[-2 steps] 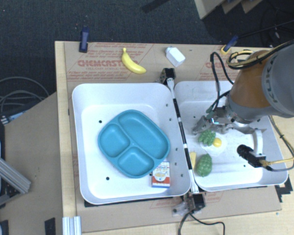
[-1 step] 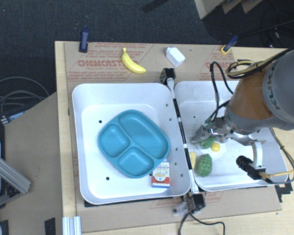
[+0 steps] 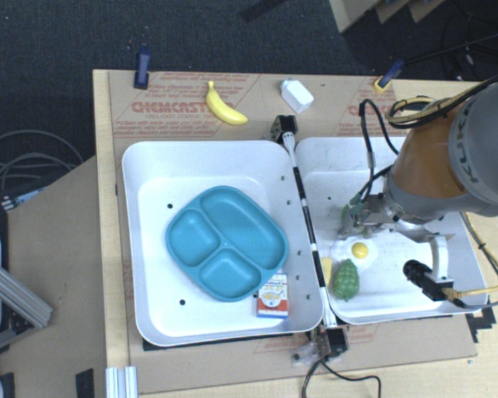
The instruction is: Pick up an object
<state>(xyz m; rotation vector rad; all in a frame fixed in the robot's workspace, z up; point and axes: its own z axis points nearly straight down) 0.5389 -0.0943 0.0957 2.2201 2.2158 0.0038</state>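
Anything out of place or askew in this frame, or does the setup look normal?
Two things lie outside the bins: a banana and a small white block sit on the bench board above them. In the left bin, a blue divided tray lies at a slant, with a small carton at its lower edge. Nothing looks spilled or damaged.

We've got one fixed cam above the surface (image 3: 191, 98), looking down at a slant. Left bin (image 3: 149, 305) sits mid-frame, right bin (image 3: 332, 160) toward lower right. The arm (image 3: 448, 156) comes in from the right edge. Mid-distance; floor shows along the top.
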